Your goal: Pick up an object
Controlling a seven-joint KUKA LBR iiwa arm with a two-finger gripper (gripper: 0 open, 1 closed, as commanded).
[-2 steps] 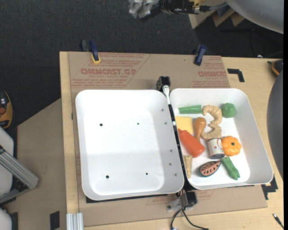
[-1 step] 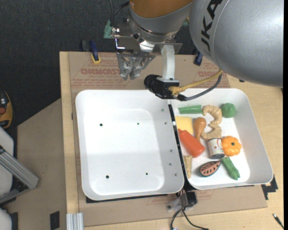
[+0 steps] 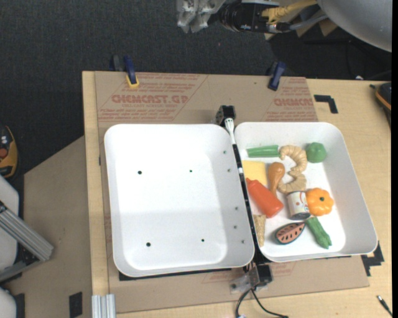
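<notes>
The task is at its very start, as I judge it: nothing is lifted, and all the objects lie in the right bin, while the left bin has only its white floor with some small dark holes. The claw is at the top edge of the view, high above the surface and well apart from both bins. It looks like a pale metal shape, partly cut off by the frame, and I cannot tell if it is wide or narrow. In the right bin I see a green bean pod, a green ball, a beige curved piece, a yellow slab, a red-orange piece, a small can, a little pumpkin, a dark slice and a green pepper. They are crowded: most of them touch a neighbour. The next move, I think, calls for choosing one target, bringing the arm over the right bin and descending straight with room for both sides of the claw. The green ball and the bean pod stand freer at the far side and seem easier. A pale thing below the red-orange piece is half hidden and I cannot name it. The grey arm is cut off at the top right corner.
</notes>
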